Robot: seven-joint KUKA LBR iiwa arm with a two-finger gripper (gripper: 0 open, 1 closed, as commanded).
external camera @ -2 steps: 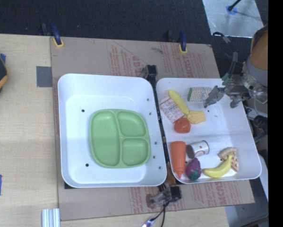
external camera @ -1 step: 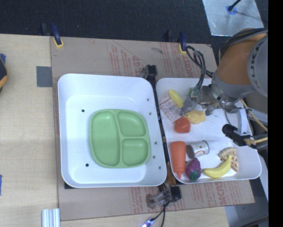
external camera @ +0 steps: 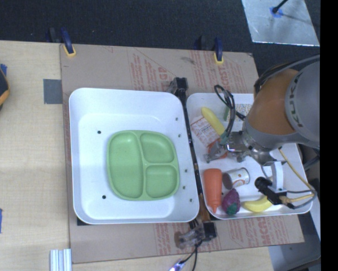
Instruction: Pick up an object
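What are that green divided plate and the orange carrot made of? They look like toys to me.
The green divided plate looks like moulded plastic with a matte finish: even pale colour, rounded compartment ridges. The carrot is probably plastic too, a toy: smooth, uniform orange, slightly glossy. The white bin beneath the plate also appears to be plastic.

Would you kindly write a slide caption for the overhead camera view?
KUKA arm lowers its pincer into the right bin of toy food; green divided plate sits in the left bin.
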